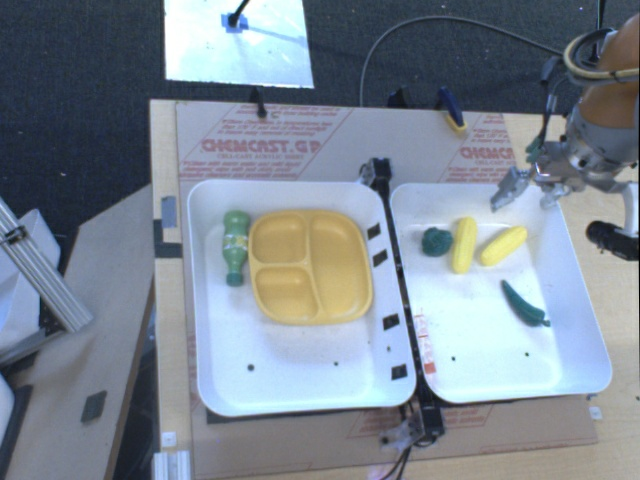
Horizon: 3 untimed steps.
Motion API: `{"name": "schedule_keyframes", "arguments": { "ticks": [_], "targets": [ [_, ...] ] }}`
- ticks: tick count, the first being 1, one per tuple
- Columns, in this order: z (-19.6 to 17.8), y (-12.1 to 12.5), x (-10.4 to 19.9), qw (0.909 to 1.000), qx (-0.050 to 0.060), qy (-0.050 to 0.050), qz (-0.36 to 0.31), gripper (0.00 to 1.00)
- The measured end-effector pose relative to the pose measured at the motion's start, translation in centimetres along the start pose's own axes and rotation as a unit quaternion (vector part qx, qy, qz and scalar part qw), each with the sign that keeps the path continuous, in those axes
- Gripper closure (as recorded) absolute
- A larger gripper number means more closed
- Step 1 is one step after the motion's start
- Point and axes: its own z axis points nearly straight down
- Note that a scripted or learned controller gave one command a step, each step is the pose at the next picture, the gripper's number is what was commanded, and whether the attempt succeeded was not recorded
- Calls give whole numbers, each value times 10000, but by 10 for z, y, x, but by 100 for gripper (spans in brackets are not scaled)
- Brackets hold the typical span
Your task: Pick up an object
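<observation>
- Partly cut off by the right edge, the arm (606,88) hangs above the right bin (560,298).
- Gripper (528,190) fingers spread apart, gripping nothing.
- Dark green lump (436,241) touches the yellow corn (464,244); its identity unclear.

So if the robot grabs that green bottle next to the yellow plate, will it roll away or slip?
Probably it could roll: the green bottle lies on its side and looks round, so a nudge may turn it. It looks smooth, so it might slip between fingers. The yellow plate sits close beside it and may stop it rolling that way.
</observation>
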Motion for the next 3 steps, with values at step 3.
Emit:
{"name": "schedule_keyframes", "arguments": {
  "ticks": [3],
  "targets": [
    [81,10,-4,10000,-47,-13,-7,0]
  ]
}}
